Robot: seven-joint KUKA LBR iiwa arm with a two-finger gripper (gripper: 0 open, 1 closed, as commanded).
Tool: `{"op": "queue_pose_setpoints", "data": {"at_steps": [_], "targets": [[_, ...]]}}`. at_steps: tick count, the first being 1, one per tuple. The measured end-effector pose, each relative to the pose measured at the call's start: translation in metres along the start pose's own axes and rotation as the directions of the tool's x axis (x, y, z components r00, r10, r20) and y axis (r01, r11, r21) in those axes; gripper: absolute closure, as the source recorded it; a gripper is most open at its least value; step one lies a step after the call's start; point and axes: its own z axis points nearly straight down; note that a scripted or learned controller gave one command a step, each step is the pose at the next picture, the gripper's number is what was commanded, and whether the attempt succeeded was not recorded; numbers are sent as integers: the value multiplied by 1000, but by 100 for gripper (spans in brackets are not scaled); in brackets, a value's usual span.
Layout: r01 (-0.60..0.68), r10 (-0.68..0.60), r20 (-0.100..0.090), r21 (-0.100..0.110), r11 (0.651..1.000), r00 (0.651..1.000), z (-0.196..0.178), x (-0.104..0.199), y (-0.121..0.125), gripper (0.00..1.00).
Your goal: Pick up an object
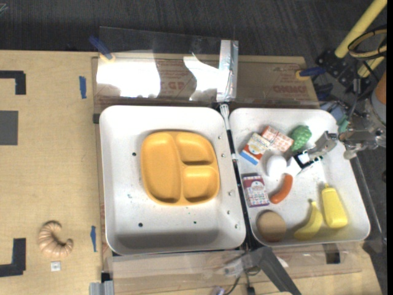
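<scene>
A: Risks first, starting from the near end of the right bin point(359, 226). The brown round object point(271, 224) sits in the near corner, with the banana point(310, 221) and the yellow bottle point(333, 206) pressed together just beside it. My judgement: a pinch on either yellow piece could drag its neighbour along or wedge on both.

B: And further in?

A: The red sausage-shaped toy point(281, 189) lies past the banana, tilted, with a small printed packet point(254, 189) on the divider side. Both look low and slippery, so a closing pinch may squirt them sideways. Beyond them is the cluster: a white rounded piece point(276, 165), snack cartons point(268, 142) and a green crumpled object point(300, 137), all touching. Crowding there risks a multi-pick or a miss.

B: Gripper?

A: The gripper point(310, 155) hangs over the far half of the right bin, just beside the green object. I cannot tell whether it is apart or together, and nothing is visibly held.

B: Anything unreadable?

A: A dark-and-white item under the gripper is too blurred to name. Carton print is illegible. The arm's upper links are cut off at the edge. The yellow divided tray point(180, 166) in the left bin point(116, 183) is irrelevant.
</scene>
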Motion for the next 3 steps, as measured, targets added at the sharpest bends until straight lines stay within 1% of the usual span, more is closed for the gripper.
{"op": "queue_pose_setpoints", "data": {"at_steps": [1,2,3], "targets": [[-163,163,-1,8,987,987,145,2,-51,0],[-345,345,0,0,939,939,155,7,54,0],[-257,257,-1,1,966,966,167,28,7,0]]}}
